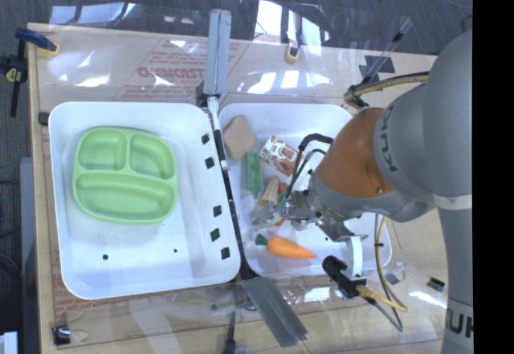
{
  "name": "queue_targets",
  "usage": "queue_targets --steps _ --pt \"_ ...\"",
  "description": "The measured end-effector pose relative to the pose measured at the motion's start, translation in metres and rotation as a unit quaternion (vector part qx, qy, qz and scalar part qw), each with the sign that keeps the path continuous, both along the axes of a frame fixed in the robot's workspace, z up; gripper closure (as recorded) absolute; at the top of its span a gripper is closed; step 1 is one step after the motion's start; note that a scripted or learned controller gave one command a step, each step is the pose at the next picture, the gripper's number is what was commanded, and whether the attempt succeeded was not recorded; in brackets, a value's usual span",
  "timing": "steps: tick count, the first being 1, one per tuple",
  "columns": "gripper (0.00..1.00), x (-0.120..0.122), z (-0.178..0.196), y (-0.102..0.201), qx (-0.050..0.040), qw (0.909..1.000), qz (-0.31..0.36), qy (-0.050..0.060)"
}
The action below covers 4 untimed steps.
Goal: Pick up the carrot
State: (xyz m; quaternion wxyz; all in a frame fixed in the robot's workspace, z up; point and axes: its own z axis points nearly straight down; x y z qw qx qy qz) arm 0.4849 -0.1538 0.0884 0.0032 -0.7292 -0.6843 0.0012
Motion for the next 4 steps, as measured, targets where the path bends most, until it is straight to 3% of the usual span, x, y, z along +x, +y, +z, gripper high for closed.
queue_targets --steps 1,2,3,4 --pt "0.0 -0.008 0.001 0.027 -0.0026 0.9968 0.08 -0.002" --pt "1.0 -0.007 0.007 0.029 -0.0007 0.9965 0.084 0.001" --pt "1.0 -0.002 0.11 0.032 -0.0007 0.9936 0.113 -0.001" --pt "0.0 -0.002 0.11 0.032 -0.0006 0.9937 0.112 -0.001"
